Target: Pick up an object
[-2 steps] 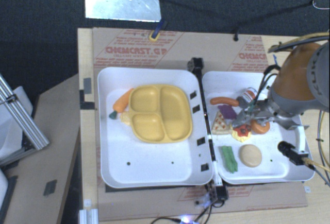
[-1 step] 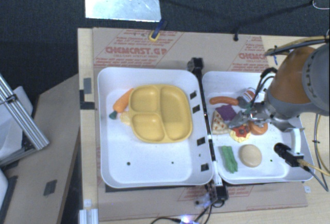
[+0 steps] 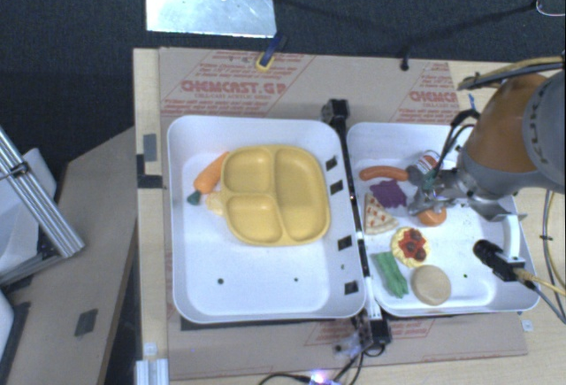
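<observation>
My gripper (image 3: 428, 195) hangs low in the right bin (image 3: 473, 295), over its middle, right beside an orange toy (image 3: 432, 217). Around it lie several toy foods: a sausage (image 3: 383, 172), a purple piece (image 3: 388, 194), a pizza slice (image 3: 378, 217), a small round pizza (image 3: 410, 245), a green pea pod (image 3: 390, 273) and a beige round bun (image 3: 432, 284). The fingers are too small and cluttered to read.
The left bin (image 3: 203, 286) holds a yellow three-part plate (image 3: 270, 195) with a toy carrot (image 3: 208, 174) at its left edge. A black clamp strip (image 3: 348, 197) runs between the bins. The grey arm (image 3: 513, 144) comes in from the right.
</observation>
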Tool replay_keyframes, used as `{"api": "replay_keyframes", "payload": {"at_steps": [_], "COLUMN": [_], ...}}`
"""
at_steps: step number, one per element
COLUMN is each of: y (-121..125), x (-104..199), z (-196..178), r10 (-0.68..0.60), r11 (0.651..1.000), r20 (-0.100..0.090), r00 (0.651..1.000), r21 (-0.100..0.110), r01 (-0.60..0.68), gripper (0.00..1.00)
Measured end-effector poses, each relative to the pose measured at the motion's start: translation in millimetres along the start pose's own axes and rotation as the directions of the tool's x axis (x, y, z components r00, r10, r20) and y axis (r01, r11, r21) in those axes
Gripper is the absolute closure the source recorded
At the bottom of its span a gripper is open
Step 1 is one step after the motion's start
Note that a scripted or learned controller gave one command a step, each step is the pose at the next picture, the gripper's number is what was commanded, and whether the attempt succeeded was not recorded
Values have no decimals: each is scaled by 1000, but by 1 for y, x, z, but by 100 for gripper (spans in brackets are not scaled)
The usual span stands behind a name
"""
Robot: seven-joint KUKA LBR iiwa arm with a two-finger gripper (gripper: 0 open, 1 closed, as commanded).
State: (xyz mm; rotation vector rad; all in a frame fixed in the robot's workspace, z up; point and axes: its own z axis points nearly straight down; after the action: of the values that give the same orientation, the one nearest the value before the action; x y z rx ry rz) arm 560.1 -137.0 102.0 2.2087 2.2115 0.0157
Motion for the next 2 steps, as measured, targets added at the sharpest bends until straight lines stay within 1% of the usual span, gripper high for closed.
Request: {"api": "replay_keyframes", "payload": {"at_steps": [1,2], "y": [-7,-6], "x": [-6,-7], "z": [-54,-97], "r10": [2,-2], "r11": [1000,1000], "r20": [-3,-3], "r00": [1000,1000], "r21": [13,12], "r01": [-2,2], "gripper": [100,100]}}
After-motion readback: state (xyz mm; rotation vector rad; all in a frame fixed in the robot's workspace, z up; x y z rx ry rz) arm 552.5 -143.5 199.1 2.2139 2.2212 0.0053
